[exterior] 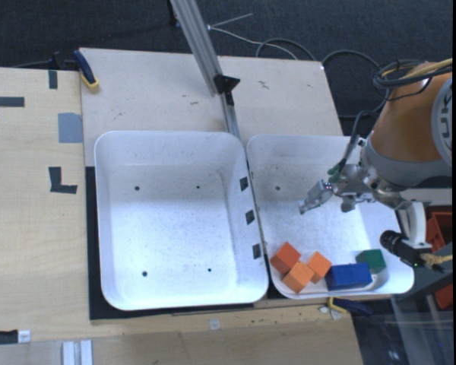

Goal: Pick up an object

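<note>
The grey arm with its orange band [410, 124] comes in from the right edge of the frame and hangs over the right-hand shallow white plastic bin [289, 158]. Its two-finger metal gripper [313, 201] sits at centre right of the frame, above the bare speckled floor of that bin, with nothing between its tips; whether the claw is released or clenched I cannot tell, the tips being small and blurred

The loose things lie in the lower right of the frame, along the near wall of the right bin, well apart from the gripper: a darker orange block [286, 256], a lighter orange block [298, 277] just below it, a third orange cube [319, 265] beside them, then a blue rectangular block [348, 277] and a small green block [373, 260] at its upper right end

The left-hand white bin [175, 147] fills the middle of the frame. A slanted metal rail [197, 33] runs from the top centre down to the gap between the bins
</note>
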Robot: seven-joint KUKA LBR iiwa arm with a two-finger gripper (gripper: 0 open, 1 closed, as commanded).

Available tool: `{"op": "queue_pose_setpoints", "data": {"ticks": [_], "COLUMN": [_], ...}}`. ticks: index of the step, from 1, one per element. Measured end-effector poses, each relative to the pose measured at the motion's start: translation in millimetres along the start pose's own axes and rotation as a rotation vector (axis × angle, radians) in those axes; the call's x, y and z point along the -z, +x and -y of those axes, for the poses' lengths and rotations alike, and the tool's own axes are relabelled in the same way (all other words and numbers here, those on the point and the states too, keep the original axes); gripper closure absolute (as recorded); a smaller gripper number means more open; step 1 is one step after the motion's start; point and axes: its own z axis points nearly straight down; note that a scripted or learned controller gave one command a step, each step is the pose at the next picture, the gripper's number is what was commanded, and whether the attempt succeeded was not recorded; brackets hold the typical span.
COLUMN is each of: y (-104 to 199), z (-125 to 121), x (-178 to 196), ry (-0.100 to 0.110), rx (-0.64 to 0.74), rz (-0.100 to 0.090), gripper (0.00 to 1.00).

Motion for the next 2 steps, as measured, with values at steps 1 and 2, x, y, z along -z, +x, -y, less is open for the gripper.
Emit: {"op": "queue_pose_setpoints", "data": {"ticks": [1, 2], "y": [0.1, -54.9], "z": [-13.0, -21.8], "x": [-37.9, -100.3], "ry": [0.004, 0.005], "rx": [0.000, -0.005], "rz": [0.001, 0.003], "gripper": [0.00, 0.00]}}
